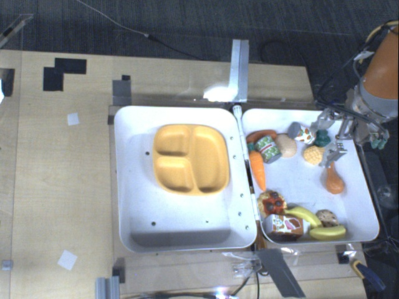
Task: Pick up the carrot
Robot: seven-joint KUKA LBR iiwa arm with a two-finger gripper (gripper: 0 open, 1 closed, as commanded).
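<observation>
Bananas point(315, 224) lie nearest me, at the right bin's point(369, 198) six o'clock. Carrot point(257, 170) rests untouched at nine o'clock, against the divider. My tool point(337, 143) hovers at two o'clock, seemingly spread and holding nothing; the pick remains undone.

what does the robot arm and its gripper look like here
The arm enters from the right: a rounded orange band above a grey wrist section. Below it sits the gripper, built of pale metallic grey parts with thin fingers and small teal-green accents. Dark cables loop beside the arm near the upper right.
</observation>
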